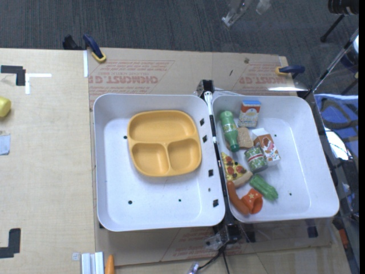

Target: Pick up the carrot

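Pale metal pincer (251,1) hangs at twelve o'clock, above the floor beyond the desk (45,170); its spread cannot be told. Carrot (238,199) lies at six o'clock in the right bin (308,170), touching a red item (252,201). Descend aligned across its narrow axis.

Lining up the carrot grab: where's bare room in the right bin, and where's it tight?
The right bin has open floor along its right side, past the green can and cucumber. The carrot is hemmed in at the bin's left wall, between pizza slice and red pepper.
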`<action>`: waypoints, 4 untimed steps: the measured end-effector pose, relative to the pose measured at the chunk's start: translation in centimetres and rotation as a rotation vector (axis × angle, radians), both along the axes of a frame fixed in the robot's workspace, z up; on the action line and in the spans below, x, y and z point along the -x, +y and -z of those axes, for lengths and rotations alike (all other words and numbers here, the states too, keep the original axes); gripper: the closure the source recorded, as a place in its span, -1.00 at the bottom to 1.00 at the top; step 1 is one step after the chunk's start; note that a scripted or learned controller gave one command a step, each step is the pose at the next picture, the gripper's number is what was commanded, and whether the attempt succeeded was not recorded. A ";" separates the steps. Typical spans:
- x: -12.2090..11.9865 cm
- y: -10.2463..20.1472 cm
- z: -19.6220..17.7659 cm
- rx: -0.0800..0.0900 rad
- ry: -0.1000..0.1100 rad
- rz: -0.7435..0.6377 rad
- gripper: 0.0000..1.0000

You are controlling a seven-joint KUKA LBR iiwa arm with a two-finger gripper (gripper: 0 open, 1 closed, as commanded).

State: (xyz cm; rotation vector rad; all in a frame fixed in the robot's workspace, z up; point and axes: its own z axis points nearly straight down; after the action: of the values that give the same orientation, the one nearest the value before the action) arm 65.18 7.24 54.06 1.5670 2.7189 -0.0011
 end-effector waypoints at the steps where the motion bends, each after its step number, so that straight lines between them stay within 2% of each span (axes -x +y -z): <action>1: -0.2 0.0 -0.8 0.003 -0.002 -0.003 1.00; 2: 7.5 2.7 1.2 0.000 0.004 0.104 1.00; 3: 13.2 8.1 -0.1 -0.001 0.002 0.171 1.00; 4: 13.9 12.6 6.0 0.000 0.003 0.012 1.00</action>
State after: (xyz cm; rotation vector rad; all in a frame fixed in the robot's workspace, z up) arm 51.28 19.86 48.09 1.5847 2.7119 -0.0034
